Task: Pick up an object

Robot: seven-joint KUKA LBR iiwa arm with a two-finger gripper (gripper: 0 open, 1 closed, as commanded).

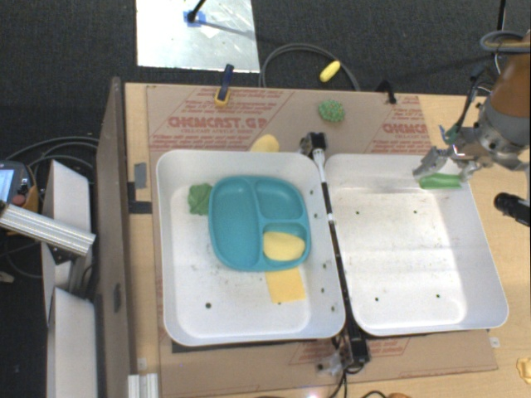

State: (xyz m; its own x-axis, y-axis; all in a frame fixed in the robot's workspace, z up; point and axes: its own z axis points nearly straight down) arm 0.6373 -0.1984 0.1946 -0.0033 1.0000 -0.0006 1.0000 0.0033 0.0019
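Tool (449, 168) clamped on a slim green stick-shaped object (440, 182) over right bin (415, 305).

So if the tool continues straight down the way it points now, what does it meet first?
Most likely the green object right beneath the tool, at the far edge of the right bin. From this slanted view the depth is unclear, so it could meet the bin's rim instead.
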